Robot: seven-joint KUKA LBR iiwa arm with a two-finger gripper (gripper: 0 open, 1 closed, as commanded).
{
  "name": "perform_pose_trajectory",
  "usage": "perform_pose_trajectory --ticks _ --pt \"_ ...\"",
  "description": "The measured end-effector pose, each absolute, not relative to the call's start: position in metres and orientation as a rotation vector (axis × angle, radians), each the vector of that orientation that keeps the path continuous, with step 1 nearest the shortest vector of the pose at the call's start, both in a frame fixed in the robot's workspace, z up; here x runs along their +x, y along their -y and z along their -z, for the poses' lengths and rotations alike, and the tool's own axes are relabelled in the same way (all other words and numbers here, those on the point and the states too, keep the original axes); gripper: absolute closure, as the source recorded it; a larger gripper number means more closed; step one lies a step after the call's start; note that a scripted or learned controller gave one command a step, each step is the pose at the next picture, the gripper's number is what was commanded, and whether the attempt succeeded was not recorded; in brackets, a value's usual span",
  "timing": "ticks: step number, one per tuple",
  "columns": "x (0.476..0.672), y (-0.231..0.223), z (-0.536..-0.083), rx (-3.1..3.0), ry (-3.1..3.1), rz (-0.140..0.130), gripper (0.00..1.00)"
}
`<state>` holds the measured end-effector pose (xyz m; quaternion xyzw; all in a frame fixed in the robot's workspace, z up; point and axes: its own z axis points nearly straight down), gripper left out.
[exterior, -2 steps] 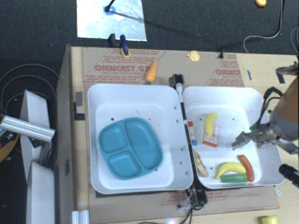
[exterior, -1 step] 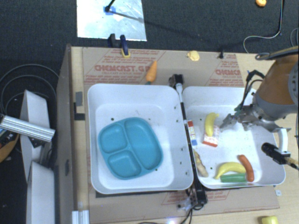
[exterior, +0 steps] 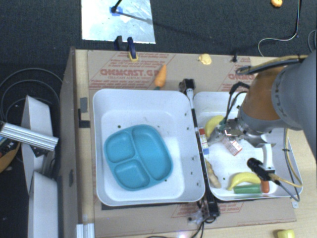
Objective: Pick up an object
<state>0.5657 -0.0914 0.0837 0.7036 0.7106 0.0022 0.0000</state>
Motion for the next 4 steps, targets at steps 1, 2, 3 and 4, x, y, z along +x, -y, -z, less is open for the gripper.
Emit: perform_pose_trajectory --ticks 1,2,3,4 --pt "0.644 0.092 -0.086 2.208 -2.224 -0.009 0.00" --pt "0.666 0.105 -0.083 2.224 -2.243 0.016 0.00" --pt "0.669 0.119 -0.113 2.218 -2.221 -0.003 0.00" --pt "0.596 0.159 -0.105 2.228 -2.219 0.005 0.00"
